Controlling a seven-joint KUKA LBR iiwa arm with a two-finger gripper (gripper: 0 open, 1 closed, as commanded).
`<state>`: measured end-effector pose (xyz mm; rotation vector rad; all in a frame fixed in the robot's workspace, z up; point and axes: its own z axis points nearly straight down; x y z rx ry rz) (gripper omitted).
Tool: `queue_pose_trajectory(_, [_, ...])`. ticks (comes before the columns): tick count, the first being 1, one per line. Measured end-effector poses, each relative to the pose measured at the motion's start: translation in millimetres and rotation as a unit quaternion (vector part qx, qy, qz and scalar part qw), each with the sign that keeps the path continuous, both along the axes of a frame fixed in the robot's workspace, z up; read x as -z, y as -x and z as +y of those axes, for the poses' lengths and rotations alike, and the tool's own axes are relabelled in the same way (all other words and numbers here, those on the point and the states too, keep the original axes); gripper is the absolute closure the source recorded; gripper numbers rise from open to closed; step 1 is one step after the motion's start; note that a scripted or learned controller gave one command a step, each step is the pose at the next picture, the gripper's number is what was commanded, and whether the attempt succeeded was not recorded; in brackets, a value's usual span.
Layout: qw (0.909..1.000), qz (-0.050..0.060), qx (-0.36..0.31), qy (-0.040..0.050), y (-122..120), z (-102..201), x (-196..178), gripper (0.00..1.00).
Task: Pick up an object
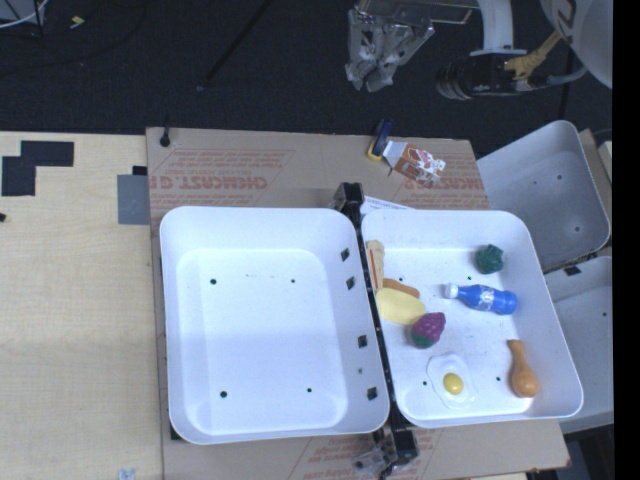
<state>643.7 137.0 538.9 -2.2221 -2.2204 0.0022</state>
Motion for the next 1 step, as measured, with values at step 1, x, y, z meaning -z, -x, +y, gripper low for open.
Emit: queue_pose_trajectory(1, [1.0000,0.003,0.001,0.0008,0.0,-29.9,25.6,1.00])
